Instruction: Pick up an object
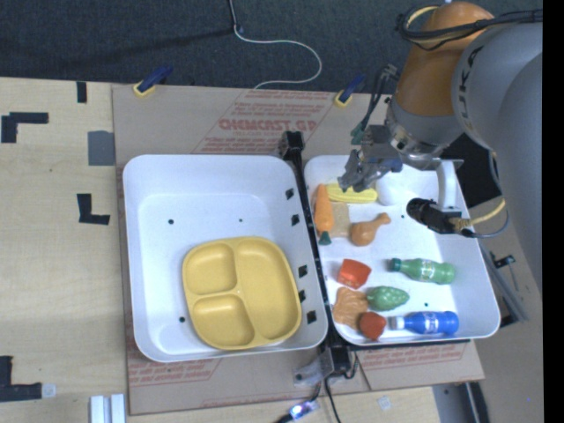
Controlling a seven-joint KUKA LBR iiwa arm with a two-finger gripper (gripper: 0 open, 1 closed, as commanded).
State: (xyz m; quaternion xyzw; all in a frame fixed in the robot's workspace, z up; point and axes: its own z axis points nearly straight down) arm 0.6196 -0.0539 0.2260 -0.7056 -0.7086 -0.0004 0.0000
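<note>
A: Start at the fingers (359, 176). What do they have?

B: They are dark, slim metal, pointing down over the back of the right bin (458, 311), right at the yellow banana (351, 196). How far apart they stand, and whether they grip it, I cannot tell; the wrist hides the tips.

A: And the banana itself?

B: Smooth, flat-looking plastic, lying crosswise. Its upper edge is covered by the fingers. Just beside it a glossy orange carrot (323, 210) tapers along the bin's left wall.

A: Further out?

B: A tan drumstick (367, 228), rounded with a thin bone end. A red block-shaped piece (354, 272). A green bottle (425, 270) on its side, clear plastic, white cap. A bumpy green vegetable (386, 298), an orange-brown lump (349, 303) touching a small red thing (372, 325); what those two are is hard to make out. A blue bottle (428, 323) lies along the front wall.

A: The other bin?

B: The left bin (145, 192) is shallow white plastic and carries a matte yellow plate (240, 291) with three compartments.

A: Beneath them?

B: Brown cardboard (256, 126) on a pale wooden desk (44, 263). The grey arm (507, 86) is cut off at the right.
</note>
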